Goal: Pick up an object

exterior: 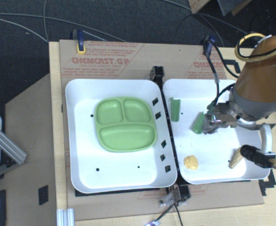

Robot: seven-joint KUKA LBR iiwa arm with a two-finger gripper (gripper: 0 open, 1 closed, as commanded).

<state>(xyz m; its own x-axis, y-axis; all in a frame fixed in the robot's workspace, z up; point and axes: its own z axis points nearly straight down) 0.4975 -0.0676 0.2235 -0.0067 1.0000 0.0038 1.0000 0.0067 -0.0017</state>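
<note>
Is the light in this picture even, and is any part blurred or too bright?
Camera view: soft, even light, faint shadows; the two shallow white bins look bright but keep detail; the green divided plastic plate is sharp; the gripper area is slightly soft; the dark floor stays dim.

A brown cardboard sheet [128,55] with red printed lettering is covering the desk, and two shallow white bins are sitting on it side by side. The left bin [81,164] is holding a pale green divided plate [126,125] with three compartments, lying flat near the middle. The right bin [194,93] is lying just beside it, their inner rims touching along a dark seam marked with small black tabs [162,145]. A blue and yellow clamp [80,41] is gripping the cardboard's far left edge. Thin grey cables [43,18] are trailing across the dark floor [128,8] beyond.
</note>
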